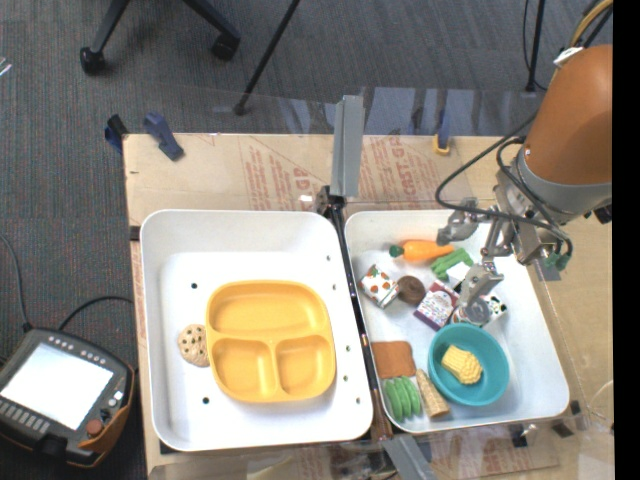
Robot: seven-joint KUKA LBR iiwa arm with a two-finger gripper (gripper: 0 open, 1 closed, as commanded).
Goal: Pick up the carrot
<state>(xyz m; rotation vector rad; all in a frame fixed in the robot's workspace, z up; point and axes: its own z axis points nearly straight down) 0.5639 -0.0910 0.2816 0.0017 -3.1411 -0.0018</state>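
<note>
The carrot [425,251], orange with a green stub at its left end, lies flat near the back of the right bin [545,363]. My gripper [481,286] hangs low over that bin, to the right of the carrot and a little nearer the front. It is above a purple box [435,306] and a black-and-white item [490,310], apart from the carrot. A green piece [456,265] lies between the carrot and the gripper.
The right bin also holds a small red-and-white box [378,285], a brown round piece [410,288], a teal bowl [485,388] with corn [461,365], a brown slab [393,359] and a pea pod [403,396]. In the left bin sit a yellow divided plate [270,340] and a cookie [192,344].
</note>
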